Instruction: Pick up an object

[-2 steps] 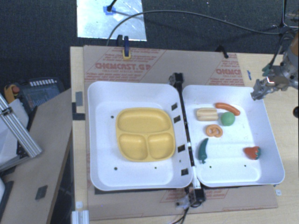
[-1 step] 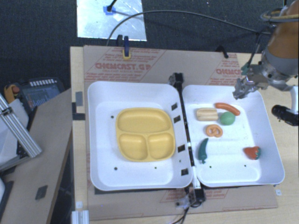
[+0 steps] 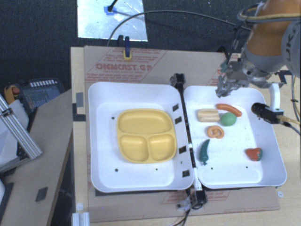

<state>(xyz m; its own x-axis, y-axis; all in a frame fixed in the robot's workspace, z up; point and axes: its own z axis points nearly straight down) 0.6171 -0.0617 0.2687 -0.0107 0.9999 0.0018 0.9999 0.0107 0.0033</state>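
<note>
The gripper hangs above the right bin's far edge; whether it's apart or together, I cannot tell. The sausage lies just below, likely the target.

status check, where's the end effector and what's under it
End effector hovering over right bin's far edge, nothing seen between fingers. Nearest items: sausage, beige roll, green ball. Approach unobstructed.

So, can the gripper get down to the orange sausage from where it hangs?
Probably yes. The gripper hangs just above and left of the sausage, nothing lies between them, though the green ball and bread roll crowd it.
</note>
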